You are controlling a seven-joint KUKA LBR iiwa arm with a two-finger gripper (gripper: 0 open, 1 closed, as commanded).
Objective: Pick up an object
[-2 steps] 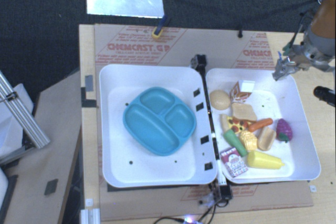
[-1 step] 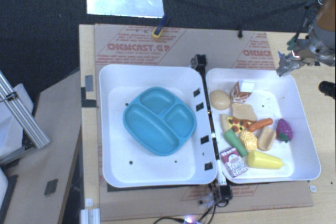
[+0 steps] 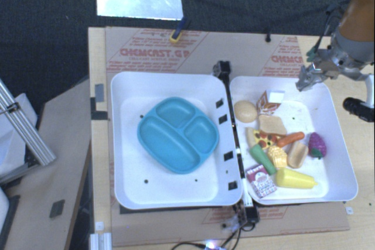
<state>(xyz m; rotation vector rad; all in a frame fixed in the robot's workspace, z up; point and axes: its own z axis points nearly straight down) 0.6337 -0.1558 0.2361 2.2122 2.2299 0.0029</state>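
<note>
The right bin holds a pile of toy food: a tan egg-shaped piece, a small brown and white carton, a slice of bread, an orange carrot, a purple grape bunch, a hot dog bun, a green vegetable, a yellow wedge and a red packet. My gripper hangs above the bin's far right corner, apart from all the items. Nothing shows between its fingers.
The left bin carries a blue divided plate. A black hinge strip runs between the bins. Cardboard lies under both bins, with a yellow clip at its far edge. A metal rail stands at left.
</note>
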